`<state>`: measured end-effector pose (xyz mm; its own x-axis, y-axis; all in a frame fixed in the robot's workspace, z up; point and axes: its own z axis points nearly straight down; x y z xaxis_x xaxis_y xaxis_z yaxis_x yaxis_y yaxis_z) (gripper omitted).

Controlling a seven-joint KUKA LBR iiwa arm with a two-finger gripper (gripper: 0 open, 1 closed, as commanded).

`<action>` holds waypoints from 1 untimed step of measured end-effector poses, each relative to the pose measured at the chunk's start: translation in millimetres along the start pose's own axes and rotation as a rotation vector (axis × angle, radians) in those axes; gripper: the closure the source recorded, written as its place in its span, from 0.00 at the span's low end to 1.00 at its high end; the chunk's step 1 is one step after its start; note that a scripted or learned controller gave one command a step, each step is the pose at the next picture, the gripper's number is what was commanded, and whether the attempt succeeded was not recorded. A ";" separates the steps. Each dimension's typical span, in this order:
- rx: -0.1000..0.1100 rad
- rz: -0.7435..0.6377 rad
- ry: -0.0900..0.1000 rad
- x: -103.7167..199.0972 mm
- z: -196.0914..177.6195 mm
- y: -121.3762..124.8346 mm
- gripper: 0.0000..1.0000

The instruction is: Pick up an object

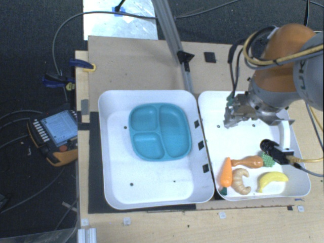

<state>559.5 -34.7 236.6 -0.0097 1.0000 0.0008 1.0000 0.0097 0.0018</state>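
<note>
One green toy [268, 160] half hidden behind the drumstick [249, 161], identity unclear.

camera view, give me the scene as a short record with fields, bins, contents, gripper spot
left bin: holds a blue divided plate, three compartments
right bin: toy food grouped at its near end
carrot: orange, leftmost of the group
croissant: tan, curved, right beside the carrot
drumstick: tan, behind the croissant
banana: yellow, rightmost
green piece: small, at the drumstick's right end
gripper: over the far part of the right bin, apart from the food
</note>
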 end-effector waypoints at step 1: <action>-0.002 -0.002 0.002 55.0 -8.0 17.1 1.00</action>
<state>576.1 20.5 244.6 -0.0115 0.9999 0.0025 0.9999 0.0115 0.0038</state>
